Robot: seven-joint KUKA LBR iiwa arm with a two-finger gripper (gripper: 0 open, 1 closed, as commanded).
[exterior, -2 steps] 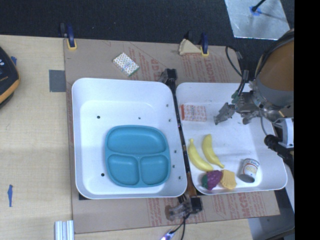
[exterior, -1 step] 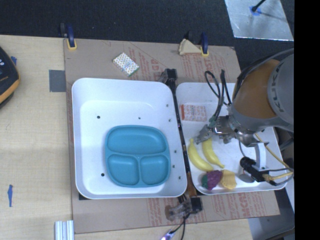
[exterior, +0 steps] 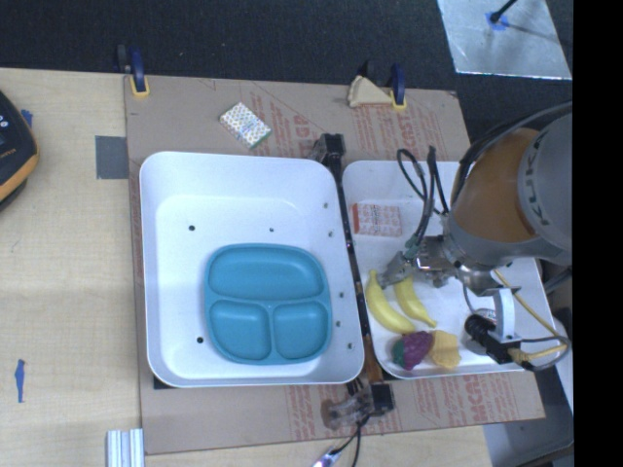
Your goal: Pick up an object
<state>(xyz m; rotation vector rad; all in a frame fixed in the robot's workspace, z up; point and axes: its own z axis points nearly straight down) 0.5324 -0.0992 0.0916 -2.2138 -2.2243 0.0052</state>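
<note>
Two yellow toy bananas lie side by side in the right bin, near its left wall. A purple grape bunch and a small yellow piece rest at the bin's front edge. A flat packet with red print lies toward the back. My gripper hangs just above the upper ends of the bananas, under the grey and orange arm. Nothing shows between its fingers.
The left bin holds a blue three-compartment plate. Black cables loop over the back of the right bin. A small patterned card lies on the cardboard behind the bins.
</note>
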